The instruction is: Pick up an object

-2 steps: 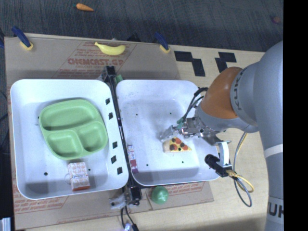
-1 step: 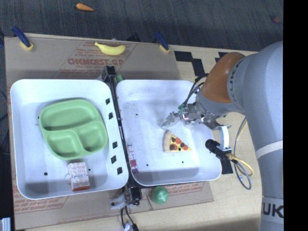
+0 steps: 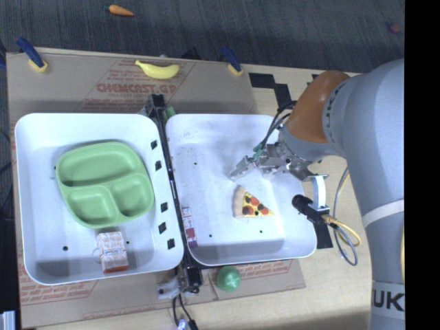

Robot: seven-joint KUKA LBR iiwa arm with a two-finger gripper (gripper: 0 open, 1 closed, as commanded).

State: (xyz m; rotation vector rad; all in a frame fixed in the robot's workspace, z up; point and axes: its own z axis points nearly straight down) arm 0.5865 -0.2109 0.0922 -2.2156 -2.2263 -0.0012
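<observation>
Your pincer (image 3: 242, 171) hangs over the right bin (image 3: 206, 246), its thin metal fingers (image 3: 237, 174) pointing left and slightly down; you cannot tell how far apart they stand, and nothing shows between them. Just below and a little right of the tips lies the pizza slice (image 3: 251, 205), flat on the bin floor, apart from the pincer. Behind the pincer, the grey arm (image 3: 371, 143) with its orange band (image 3: 313, 112) comes in from the right, and a black part with yellow and white cables (image 3: 337, 225) hangs over the bin's right rim.

Across the divider, the left bin (image 3: 31, 184) holds a green tray (image 3: 103, 184) with 3 compartments, and near it, toward the front wall, a small red and white carton (image 3: 112, 249).

On the worktop (image 3: 110, 81) outside the bins you see a banana (image 3: 157, 68) behind them and a green ball (image 3: 228, 278) just in front of the right bin. An orange carrot-like thing (image 3: 121, 9) lies on the dark floor (image 3: 275, 19) beyond.
</observation>
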